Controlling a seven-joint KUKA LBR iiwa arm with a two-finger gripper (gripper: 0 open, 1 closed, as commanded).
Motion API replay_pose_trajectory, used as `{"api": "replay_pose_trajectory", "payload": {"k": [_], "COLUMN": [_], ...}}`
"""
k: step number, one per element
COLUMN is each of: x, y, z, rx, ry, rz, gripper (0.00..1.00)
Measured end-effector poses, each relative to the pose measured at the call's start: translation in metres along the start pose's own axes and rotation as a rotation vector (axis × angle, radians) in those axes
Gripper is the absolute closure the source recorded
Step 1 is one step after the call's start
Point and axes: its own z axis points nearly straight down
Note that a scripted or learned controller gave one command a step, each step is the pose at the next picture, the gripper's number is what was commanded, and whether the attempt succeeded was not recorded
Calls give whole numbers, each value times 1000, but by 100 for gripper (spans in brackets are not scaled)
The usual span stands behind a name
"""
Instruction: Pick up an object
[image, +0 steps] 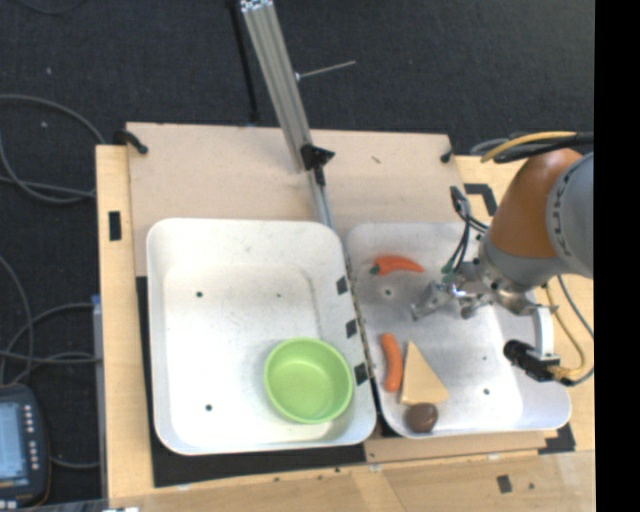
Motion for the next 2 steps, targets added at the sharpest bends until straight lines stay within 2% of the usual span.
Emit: {"api": "replay_pose_trajectory", "payload": {"k": [1, 2], "x": [-1, -2], "y": [3, 3], "z": [-15, -80], "rx": [-9, -14], "ry": [1, 0], "rz": [5, -3], "gripper": [100, 100]}}
